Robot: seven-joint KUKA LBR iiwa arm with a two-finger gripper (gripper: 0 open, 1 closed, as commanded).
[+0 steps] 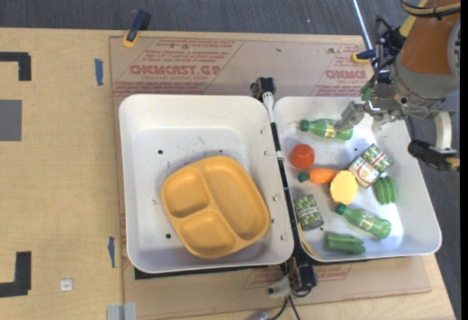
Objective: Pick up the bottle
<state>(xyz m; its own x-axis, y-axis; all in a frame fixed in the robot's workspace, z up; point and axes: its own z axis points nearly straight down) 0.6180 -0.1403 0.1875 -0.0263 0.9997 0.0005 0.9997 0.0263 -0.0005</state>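
The pincer hangs over the far part of the right bin, with the grey wrist and its orange band above it toward the right edge. Whether it is wide or narrow cannot be told at this angle. Just to its left, touching or nearly touching its tip, lies a green bottle on its side, cap pointing away from the pincer toward the divider between the two bins. Nothing is visibly gripped.

The right bin holds the rest of the clutter, all nearer the camera than the pincer. Down and left of it sits a red-orange round fruit, and just below that a small carrot. Almost straight below the pincer lies a white carton with green print, with a yellow lemon-like piece touching its lower left side and a green pepper just at its lower right. Farther down lies a second green bottle, tilted, and beyond it a dark green cucumber near the bin's front wall. A small dark green packet rests by the divider.

Well to the left of the pincer, the left bin holds one thing: a yellow sectioned tray, lying flat and turned at an angle. Both bins rest on the cardboard-covered table.
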